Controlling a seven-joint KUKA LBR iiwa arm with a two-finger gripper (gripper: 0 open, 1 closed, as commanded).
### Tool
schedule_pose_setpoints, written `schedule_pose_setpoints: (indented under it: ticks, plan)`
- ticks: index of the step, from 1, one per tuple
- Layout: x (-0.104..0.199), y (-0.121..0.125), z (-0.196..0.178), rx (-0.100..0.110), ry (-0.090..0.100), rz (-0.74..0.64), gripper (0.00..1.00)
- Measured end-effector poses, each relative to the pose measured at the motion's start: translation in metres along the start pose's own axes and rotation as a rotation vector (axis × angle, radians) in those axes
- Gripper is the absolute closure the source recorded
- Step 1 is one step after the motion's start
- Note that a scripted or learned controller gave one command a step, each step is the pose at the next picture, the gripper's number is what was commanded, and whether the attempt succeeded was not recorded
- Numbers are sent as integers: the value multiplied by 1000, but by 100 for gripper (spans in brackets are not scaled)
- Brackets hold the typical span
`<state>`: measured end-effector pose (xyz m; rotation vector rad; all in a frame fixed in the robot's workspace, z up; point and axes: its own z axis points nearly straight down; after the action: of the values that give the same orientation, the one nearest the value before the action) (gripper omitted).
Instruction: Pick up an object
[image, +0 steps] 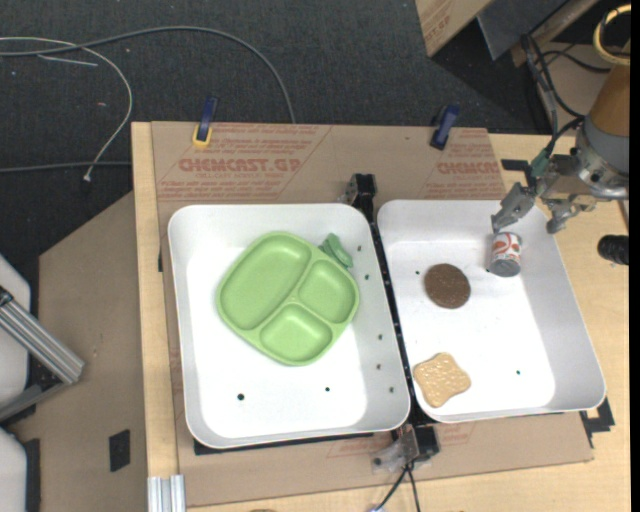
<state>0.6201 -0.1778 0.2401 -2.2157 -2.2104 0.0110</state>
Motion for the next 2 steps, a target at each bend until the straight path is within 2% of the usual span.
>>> schedule_pose_setpoints:
  ticks: [1,2]
  plan:
    - [0,2,-7,-13,-3,-3,0]
    - [4,-3,37,-8,-1,-3,0]
